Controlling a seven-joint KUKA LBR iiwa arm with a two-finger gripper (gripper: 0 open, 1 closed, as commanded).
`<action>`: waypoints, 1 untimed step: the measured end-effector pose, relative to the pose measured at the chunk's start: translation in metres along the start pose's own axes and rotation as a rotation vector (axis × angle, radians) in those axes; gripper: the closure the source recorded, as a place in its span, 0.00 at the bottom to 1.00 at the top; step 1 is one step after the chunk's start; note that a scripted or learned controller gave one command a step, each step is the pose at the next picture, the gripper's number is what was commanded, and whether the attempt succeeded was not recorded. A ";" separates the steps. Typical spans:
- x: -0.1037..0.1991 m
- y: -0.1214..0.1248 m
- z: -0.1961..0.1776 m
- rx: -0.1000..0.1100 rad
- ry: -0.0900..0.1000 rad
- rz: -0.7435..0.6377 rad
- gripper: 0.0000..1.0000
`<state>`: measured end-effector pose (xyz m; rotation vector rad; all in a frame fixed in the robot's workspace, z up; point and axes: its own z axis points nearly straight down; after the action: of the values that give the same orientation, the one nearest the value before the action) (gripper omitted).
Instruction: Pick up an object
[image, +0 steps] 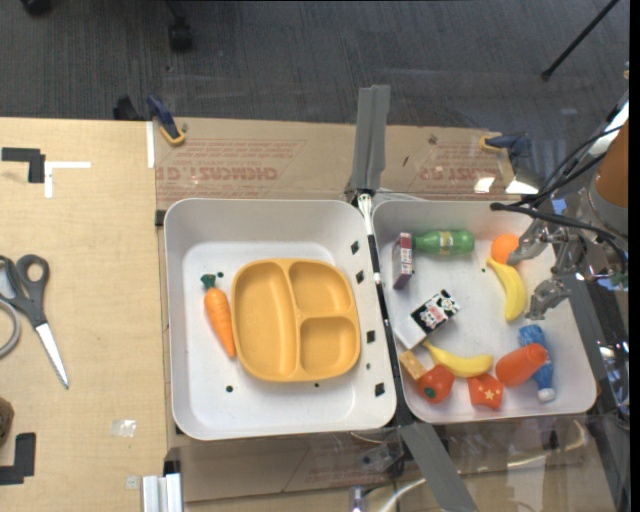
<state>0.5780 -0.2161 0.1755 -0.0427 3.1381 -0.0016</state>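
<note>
The right bin (575, 400) holds several toys: a green bottle (445, 241), an orange ball (505, 247), a yellow banana (512, 290), a maroon box (404, 255), a black-and-white carton (436, 311), a second banana (462, 361), a red pepper (435, 384), a red star cube (486, 392), an orange-red piece (522, 364) and a blue bottle (540, 370). My gripper (540, 272) hangs over this bin's right side, just right of the upright banana. Its fingers stand open with nothing between them.
In the left bin (185, 400) lie a yellow divided plate (297, 319) and a carrot (218, 315). Scissors (35, 310) rest on the wooden bench at far left. Cardboard (260, 165) lies behind the bins, with black cables (560, 190) near the arm.
</note>
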 end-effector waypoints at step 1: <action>-0.053 -0.006 0.082 0.000 -0.003 0.049 0.00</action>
<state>0.6310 -0.2210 0.0936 0.0334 3.1352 -0.0018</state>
